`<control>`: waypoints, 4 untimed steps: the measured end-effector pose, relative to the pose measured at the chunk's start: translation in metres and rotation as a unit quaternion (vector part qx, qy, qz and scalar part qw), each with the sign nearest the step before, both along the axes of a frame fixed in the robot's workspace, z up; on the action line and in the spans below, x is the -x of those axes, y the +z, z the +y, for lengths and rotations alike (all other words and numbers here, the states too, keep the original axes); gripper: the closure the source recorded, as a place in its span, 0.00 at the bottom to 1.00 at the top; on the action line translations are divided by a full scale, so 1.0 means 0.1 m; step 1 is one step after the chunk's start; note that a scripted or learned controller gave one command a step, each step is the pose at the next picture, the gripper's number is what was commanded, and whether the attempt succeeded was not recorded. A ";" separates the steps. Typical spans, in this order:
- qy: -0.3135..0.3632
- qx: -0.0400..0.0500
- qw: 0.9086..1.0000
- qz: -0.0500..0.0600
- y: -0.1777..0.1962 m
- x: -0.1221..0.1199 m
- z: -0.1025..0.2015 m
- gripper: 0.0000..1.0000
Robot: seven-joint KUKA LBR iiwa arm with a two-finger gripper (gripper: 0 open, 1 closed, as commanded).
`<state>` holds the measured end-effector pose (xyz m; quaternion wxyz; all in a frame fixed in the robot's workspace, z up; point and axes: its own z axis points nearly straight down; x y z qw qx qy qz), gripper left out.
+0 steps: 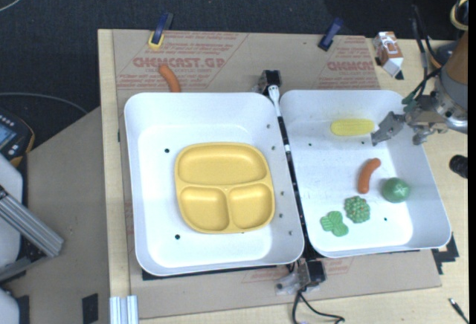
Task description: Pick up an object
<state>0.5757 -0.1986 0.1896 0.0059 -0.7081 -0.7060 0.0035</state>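
Note:
The right bin holds a yellow corn cob near its back, an orange sausage in the middle, a green ball on the right, and a green broccoli piece beside a flat green leafy piece at the front. My gripper hangs over the bin's back right part, just right of the corn cob and above the sausage. It is open, with nothing between its fingers.
The left bin holds a yellow divided plate. An orange carrot-like piece lies on the cardboard behind it. Blue clamps grip the board's back edge. A small box sits at the back right.

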 end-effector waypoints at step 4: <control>0.001 0.002 1.000 -0.007 -0.91 0.06 -0.01 1.00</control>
